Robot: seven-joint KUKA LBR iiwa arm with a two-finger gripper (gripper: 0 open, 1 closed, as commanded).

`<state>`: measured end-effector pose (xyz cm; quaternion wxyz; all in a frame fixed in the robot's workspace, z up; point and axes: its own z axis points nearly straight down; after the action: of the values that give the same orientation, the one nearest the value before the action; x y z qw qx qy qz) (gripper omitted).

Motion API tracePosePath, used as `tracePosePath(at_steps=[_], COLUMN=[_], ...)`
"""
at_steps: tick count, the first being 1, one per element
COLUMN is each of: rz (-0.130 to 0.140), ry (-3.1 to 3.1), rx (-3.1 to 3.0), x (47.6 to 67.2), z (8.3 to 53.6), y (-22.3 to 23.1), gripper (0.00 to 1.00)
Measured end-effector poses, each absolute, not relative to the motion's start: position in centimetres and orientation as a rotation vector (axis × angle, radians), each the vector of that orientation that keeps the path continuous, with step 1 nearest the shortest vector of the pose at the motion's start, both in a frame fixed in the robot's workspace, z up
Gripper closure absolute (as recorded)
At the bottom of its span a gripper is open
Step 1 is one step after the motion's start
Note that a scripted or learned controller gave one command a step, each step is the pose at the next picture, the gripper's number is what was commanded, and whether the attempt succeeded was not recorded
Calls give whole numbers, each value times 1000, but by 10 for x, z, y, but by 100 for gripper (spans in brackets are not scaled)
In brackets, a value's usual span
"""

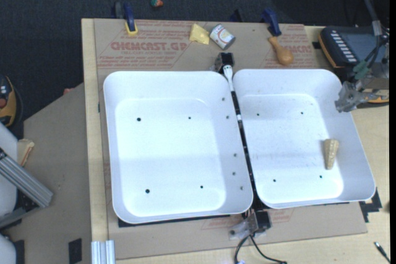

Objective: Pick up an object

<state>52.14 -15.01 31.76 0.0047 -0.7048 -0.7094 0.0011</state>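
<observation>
— Grey metal hand [348, 101] at the right bin's [291, 80] far right rim; whether it's spread or pressed together, I can't tell.

— Any writing?

— Red "CHEMCAST GP" printed on the brown cardboard sheet [148, 45] covering the bench.

— The object?

— A tan, ridged cone-shaped piece [331, 153] lies in the right bin, near its right wall, apart from the hand, toward the camera.
</observation>
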Motion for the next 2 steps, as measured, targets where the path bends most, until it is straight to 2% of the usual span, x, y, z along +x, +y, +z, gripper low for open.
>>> tracePosePath(at_steps=[1,2], rz=[0,-4], ry=[-2221,-2226], rx=[-2233,-2228], x=[509,479], z=[355,415], y=[-227,-225], gripper=[100,100])
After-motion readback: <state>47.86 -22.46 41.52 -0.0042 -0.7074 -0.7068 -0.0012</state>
